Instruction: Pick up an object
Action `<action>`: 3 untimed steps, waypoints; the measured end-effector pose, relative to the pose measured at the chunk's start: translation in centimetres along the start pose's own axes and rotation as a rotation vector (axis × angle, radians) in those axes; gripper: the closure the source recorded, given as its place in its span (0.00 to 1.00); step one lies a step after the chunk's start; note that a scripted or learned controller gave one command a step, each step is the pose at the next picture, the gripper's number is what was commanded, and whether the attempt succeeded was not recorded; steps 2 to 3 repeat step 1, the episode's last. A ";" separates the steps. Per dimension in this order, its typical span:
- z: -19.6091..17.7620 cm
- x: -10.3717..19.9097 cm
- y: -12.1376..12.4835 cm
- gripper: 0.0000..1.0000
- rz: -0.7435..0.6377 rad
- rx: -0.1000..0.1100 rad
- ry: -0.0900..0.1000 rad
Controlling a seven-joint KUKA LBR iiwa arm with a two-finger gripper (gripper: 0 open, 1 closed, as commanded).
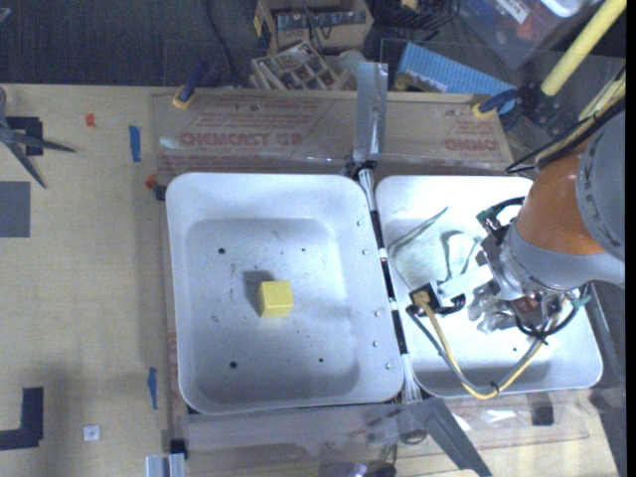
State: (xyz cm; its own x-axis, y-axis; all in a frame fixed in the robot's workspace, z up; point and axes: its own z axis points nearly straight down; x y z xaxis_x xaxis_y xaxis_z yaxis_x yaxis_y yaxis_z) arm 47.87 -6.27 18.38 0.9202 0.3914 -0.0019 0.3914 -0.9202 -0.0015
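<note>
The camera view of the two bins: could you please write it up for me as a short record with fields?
left bin: holds one yellow block, lying near the middle of its floor
right bin: the arm is above it
arm: grey with an orange band, reaching in from the right of the view
gripper: over the right bin, apart from the yellow block; nothing seen held
cable: yellow, looping from the wrist across the right bin

We see the small yellow cube [276, 298] alone on the shallow white left bin [199, 217], open on all sides, while the grey arm [556, 256] and yellow cable [452, 361] crowd the white right bin [586, 366].
</note>
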 end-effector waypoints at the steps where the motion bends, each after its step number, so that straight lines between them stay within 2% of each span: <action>1: 0.0 1.6 -3.7 1.00 -0.220 0.002 0.000; 3: 0.0 1.6 -3.7 1.00 -0.220 0.002 0.000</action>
